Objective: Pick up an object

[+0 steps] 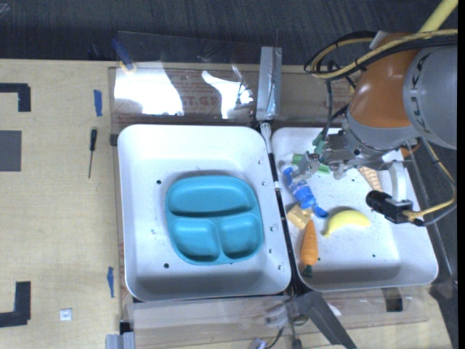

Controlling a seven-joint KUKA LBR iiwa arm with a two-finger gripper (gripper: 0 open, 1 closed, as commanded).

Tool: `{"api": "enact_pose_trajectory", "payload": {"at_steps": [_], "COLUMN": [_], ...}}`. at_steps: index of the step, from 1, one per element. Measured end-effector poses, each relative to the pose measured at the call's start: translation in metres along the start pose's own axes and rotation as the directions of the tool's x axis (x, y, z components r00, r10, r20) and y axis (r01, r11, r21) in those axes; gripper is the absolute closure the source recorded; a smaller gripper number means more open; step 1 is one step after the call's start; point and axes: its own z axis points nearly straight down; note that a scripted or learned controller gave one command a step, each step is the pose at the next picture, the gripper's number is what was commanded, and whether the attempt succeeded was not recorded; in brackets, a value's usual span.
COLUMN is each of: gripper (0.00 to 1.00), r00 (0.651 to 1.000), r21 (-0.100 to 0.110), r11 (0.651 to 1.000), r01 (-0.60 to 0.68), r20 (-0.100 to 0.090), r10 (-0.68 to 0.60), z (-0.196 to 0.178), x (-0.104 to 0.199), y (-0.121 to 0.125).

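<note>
I've got the gripper low over the upper left of the right bin, just above the blue toy, nothing visibly held, so it's the reach step; next I'd need to settle squarely onto one object, banana and carrot lying nearer the front.

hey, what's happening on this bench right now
A grey robot arm with an orange band reaches in from the right, its tool low over the far left part of the right bin. That bin holds a banana, a carrot and a few small blue items. The left bin holds a blue divided tray. Nothing looks picked up yet.
</note>
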Motion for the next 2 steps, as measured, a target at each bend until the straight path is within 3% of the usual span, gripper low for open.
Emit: {"api": "enact_pose_trajectory", "payload": {"at_steps": [1,2], "gripper": [0.0,0.0], "r00": [0.998,0.942], "r21": [-0.003,-0.001], "r11": [0.998,0.942], "r01": [0.064,0.334], "r20": [0.002,0.001], "r10": [-0.064,-0.334], "z": [0.0,0.0], "x": [-0.022,0.007], "y": [0.052,0.003]}}
